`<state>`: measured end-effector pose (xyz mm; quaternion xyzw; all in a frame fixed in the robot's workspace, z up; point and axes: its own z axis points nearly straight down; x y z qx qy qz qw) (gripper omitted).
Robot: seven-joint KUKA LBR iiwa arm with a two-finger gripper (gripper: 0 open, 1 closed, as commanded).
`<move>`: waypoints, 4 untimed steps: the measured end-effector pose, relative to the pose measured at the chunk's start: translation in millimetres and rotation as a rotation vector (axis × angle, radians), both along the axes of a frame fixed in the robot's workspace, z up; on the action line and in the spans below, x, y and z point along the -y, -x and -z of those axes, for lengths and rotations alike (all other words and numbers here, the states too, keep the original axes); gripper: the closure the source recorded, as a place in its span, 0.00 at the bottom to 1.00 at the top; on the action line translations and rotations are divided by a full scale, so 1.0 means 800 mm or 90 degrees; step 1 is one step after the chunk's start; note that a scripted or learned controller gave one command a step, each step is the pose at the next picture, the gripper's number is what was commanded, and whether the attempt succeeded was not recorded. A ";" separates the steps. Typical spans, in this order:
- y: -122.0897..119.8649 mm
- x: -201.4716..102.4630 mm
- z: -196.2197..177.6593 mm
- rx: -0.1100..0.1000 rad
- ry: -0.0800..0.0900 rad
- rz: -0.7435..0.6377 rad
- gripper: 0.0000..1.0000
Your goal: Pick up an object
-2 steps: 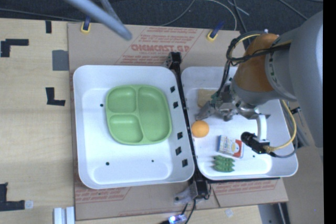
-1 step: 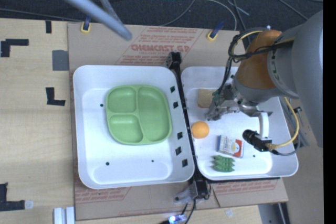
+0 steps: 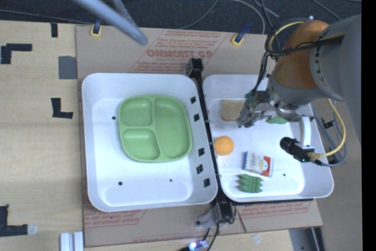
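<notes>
1. The two-finger gripper [image 3: 251, 114] hangs over the upper-left part of the right shallow white bin [image 3: 311, 188], with its dark fingers pointing down and toward the left.
2. A flat tan slab, roughly rectangular like a slice of bread [image 3: 231, 109], lies on the bin floor just left of the fingertips. Its right edge runs under the gripper, so I cannot tell whether the fingers touch it.
3. From this slanted view I cannot tell whether the gripper is spread or closed, and nothing is plainly seen between its tips.
4. A small green object [image 3: 276, 120] peeks out just right of the gripper, partly hidden by the wrist; its shape is unclear.
5. A small orange ball [image 3: 224, 146] rests below the gripper, near the bin's left wall and apart from the fingers.
6. A small white box with red and blue printing [image 3: 258, 163] lies right of the ball, tilted slightly.
7. A dark green ridged piece, like a bundle of pods [image 3: 249, 184], sits below the box near the front wall.
8. The left shallow white bin [image 3: 94, 126] holds a pale green plastic divided tray with three compartments [image 3: 155, 128], lying flat and well apart from the gripper.
9. The grey arm with an orange band [image 3: 302, 56] reaches in from the right above the right bin.
</notes>
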<state>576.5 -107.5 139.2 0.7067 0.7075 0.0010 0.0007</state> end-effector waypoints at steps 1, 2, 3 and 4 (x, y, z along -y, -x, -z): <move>0.000 0.013 -0.067 0.001 0.001 0.000 1.00; -0.001 0.012 -0.114 0.000 0.000 0.000 1.00; -0.001 -0.063 -0.110 -0.002 0.000 -0.003 1.00; 0.000 -0.129 -0.102 -0.003 0.000 -0.003 1.00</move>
